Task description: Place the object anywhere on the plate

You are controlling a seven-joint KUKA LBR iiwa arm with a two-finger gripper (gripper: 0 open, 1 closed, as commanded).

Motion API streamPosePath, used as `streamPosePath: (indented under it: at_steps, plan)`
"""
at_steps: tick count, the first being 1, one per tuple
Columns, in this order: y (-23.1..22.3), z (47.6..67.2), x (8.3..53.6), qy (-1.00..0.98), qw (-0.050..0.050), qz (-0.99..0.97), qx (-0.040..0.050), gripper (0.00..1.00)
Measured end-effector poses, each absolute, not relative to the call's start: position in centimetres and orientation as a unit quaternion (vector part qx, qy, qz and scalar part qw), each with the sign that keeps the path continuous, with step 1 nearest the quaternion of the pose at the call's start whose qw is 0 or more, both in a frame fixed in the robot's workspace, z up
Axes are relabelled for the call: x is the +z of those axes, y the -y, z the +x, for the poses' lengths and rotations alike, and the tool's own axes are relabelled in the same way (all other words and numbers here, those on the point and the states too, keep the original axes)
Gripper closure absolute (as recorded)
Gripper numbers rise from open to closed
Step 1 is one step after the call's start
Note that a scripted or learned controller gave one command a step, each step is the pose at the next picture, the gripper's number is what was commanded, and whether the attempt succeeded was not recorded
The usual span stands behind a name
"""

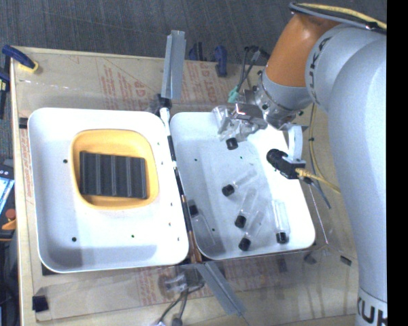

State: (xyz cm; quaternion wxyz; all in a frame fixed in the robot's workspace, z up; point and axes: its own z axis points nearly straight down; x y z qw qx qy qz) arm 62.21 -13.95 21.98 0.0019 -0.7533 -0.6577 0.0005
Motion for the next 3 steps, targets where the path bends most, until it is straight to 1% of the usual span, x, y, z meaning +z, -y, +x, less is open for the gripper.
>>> streamPosePath:
  at_steps: [1,2,3]
  plan:
    - [8.3,60.8,20.4,0.692,0.003,-0.722,0.0021,1.00]
    - [1.4,61.3,19.1,0.784,0.002,-0.621,0.0017,1.00]
    - [1.4,61.3,19.1,0.784,0.002,-0.621,0.0016,0.00]
